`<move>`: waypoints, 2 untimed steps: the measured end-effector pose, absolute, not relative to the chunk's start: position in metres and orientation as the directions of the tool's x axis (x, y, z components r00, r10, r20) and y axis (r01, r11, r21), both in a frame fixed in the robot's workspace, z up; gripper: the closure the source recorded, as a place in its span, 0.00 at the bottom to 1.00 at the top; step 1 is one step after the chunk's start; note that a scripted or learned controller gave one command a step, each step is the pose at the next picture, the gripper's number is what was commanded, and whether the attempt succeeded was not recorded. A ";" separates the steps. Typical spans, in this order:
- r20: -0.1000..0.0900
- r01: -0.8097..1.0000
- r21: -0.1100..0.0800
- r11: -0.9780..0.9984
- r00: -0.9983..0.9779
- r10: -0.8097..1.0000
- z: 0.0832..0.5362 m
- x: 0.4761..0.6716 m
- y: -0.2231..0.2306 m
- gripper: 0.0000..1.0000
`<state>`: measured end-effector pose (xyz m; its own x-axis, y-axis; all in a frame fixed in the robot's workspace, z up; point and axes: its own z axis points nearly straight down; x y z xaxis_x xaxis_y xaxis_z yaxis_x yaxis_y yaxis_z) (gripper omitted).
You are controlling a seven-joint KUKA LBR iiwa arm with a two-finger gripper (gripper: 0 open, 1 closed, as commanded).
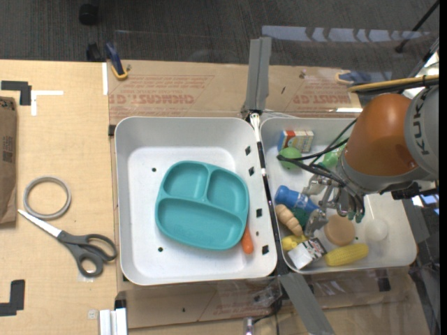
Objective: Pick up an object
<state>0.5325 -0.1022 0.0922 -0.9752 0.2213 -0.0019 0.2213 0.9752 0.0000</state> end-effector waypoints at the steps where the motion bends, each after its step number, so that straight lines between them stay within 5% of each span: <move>1: -0.003 0.232 0.000 0.973 -0.973 0.232 0.092 0.510 -0.097 0.00; 2: -0.003 0.296 0.000 0.955 -0.955 0.296 0.092 0.560 -0.103 0.00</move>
